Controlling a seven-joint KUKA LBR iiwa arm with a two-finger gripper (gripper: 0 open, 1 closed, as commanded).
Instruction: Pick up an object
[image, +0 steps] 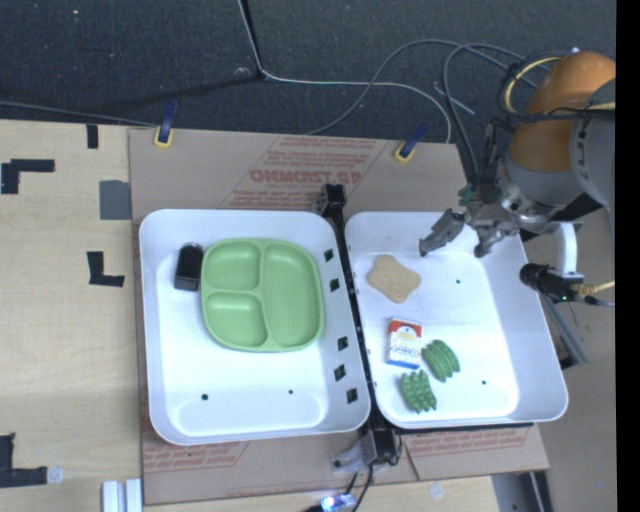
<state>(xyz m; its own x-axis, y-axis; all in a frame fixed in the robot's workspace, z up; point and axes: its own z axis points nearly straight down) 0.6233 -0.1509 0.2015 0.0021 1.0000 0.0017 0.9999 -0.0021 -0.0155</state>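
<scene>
Camera view shows our end effector (462, 238) spread open and empty above the right white bin (500, 330), so we should descend squarely over the tan bread-shaped piece (393, 278) just beside it, clear of the divider.

Robotics lab / test bench, not a home. Evidence: wooden bench (60, 330) w/ black tape marks near its left edge, cardboard sheet (300, 175) clamped at its far edge by two clips (165, 133), two white bins (240, 420) joined side by side w/ black clips, loose cables (400, 70) trailing over dark carpet (120, 50) beyond the bench's far edge, grey-orange robot arm (560, 110) at the right edge.
</scene>
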